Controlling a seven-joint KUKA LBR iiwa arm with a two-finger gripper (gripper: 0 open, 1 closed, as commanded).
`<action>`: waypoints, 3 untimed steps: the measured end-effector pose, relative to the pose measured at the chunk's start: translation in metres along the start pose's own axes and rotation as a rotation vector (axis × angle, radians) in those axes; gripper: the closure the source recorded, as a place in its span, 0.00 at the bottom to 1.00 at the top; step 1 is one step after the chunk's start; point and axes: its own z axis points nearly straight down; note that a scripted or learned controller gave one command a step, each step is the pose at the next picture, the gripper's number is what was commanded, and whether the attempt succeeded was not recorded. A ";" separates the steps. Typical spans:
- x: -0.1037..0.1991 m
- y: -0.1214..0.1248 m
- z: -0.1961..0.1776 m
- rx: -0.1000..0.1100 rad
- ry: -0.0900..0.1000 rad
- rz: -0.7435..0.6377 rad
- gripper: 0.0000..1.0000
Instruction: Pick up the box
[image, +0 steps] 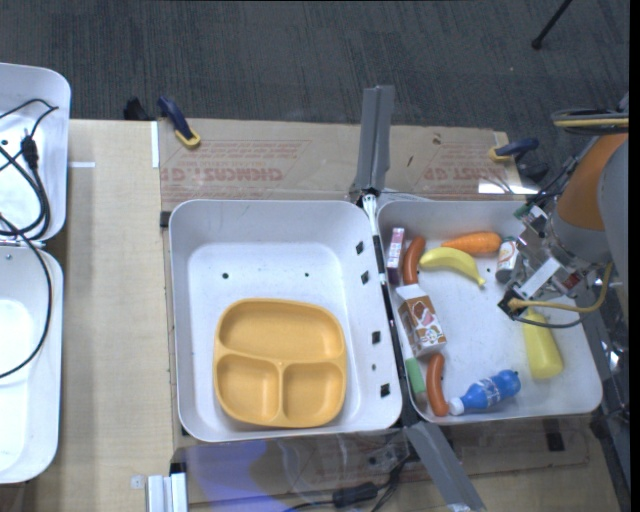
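Box (421, 322): a brown-and-white carton, lying flat in the right bin (475, 335), close against its left wall, with its long side running roughly along that wall. We note a red sausage (413, 258) just above it, and a second sausage (436, 384) with a green item (414, 375) just below. A banana (452, 262) and a carrot (470, 242) sit near its upper end. Nothing rests on top of it.

Gripper (522, 265): low over the right side of the same bin, near a yellow squeeze bottle (541, 348), well apart from the box. We cannot tell from this angle how far open it is, and we make out nothing in its hold.

Left bin (250, 260) carries an orange divided plate (282, 362). A blue bottle (490, 392) lies by the right bin's near edge.

Progress, in our judgement: nothing done yet. The box lies on the bin floor, not lifted. What is left is the whole job: cross to the left wall, come down over the carton, close on it and raise it clear. The wall and both sausages crowd it, so room for a grasp looks tight.
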 end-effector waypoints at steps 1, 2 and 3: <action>0.005 0.020 -0.045 0.000 0.001 0.144 1.00; 0.014 0.032 -0.044 0.000 0.000 0.029 1.00; 0.020 0.030 -0.045 0.000 0.009 0.023 0.00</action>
